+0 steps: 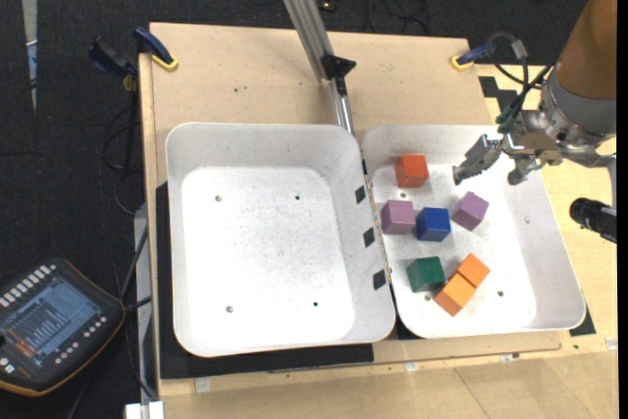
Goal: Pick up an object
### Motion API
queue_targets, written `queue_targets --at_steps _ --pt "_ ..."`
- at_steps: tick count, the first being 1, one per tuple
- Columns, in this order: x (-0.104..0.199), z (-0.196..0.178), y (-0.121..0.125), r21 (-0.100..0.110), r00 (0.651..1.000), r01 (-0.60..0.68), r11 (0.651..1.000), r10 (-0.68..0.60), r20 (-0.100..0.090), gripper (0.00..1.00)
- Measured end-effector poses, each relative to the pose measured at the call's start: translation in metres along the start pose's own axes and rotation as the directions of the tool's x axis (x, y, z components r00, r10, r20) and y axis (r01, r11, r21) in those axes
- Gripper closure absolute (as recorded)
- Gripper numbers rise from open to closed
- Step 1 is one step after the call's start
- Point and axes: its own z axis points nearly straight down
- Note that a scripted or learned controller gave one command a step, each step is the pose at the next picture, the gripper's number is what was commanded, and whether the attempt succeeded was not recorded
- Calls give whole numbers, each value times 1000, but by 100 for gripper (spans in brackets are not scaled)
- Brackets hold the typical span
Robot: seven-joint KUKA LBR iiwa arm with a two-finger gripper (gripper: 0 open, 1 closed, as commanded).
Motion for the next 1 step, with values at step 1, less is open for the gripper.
queue_targets --at_steps 1 --pt "0 -2 1 -5 1000 -2 1000 2 1 0"
